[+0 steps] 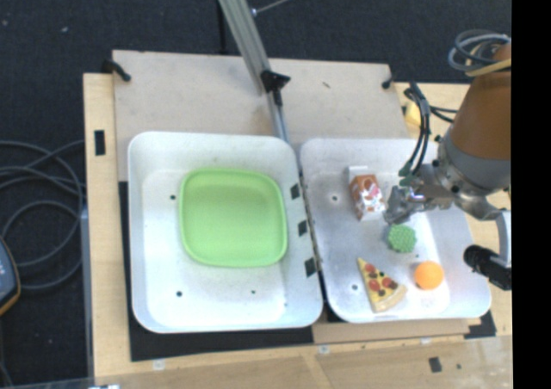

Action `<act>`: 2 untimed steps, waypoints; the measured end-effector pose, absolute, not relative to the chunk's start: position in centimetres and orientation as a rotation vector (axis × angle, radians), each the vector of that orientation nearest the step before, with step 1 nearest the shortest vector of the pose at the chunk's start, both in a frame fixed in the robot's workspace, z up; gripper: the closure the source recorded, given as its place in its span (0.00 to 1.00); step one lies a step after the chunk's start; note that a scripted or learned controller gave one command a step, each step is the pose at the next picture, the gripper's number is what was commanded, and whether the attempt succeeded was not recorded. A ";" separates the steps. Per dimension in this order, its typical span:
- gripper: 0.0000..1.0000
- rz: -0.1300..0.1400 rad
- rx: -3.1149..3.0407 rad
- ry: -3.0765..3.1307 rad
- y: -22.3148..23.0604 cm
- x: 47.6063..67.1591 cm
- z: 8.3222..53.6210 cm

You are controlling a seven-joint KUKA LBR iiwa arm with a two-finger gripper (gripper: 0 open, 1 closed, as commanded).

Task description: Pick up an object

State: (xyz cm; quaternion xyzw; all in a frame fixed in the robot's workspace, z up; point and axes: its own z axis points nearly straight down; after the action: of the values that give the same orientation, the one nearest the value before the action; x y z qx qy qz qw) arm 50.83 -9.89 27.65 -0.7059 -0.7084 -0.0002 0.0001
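Note:
The right bin (pixel 336 293) holds a small red and white carton (pixel 366 194), a green bumpy ball (pixel 401 238), an orange ball (pixel 428 275) and a toy pizza slice (pixel 380 284). My gripper (pixel 401 206) reaches in from the right and hangs just above the green ball, between it and the carton. Nothing shows between its fingers.
A green square plate (pixel 232 217) lies in the left bin (pixel 155 293). A metal pole (pixel 245 26) slants up from the gap between the bins. The arm's orange band and grey body (pixel 486 133) cover the right bin's far right corner. Cables lie on the floor at left.

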 end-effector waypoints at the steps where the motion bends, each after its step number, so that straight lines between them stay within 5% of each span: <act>1: 1.00 -0.001 -2.219 -2.225 -5.7 51.4 27.4; 2: 1.00 0.000 -2.218 -2.224 -0.3 52.1 25.8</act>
State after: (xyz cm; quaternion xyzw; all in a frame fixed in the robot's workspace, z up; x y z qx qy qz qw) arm 52.06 -0.29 25.82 -0.7060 -0.7082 0.0000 0.0003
